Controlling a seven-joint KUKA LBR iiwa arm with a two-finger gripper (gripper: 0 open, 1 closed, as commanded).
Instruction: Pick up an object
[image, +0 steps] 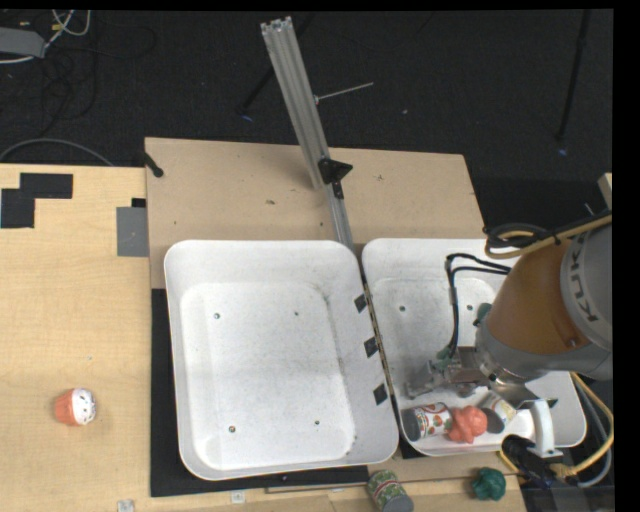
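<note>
My gripper (436, 376) is low in the right bin (405, 275), near its front left part, with the orange-banded wrist above it to the right. Just in front of it, against the bin's front wall, lies a small can with a red and white label (430, 420). A red-orange toy (466, 425) rests beside the can on its right. The gripper stands a little behind both, and I see nothing held in it.
The left bin (190, 270) sits beside the right one. Outside the bins, a dark can (386, 490) and a green lump (488, 484) lie at the front edge. An orange and white ball (75, 407) rests on the wooden bench at far left.
</note>
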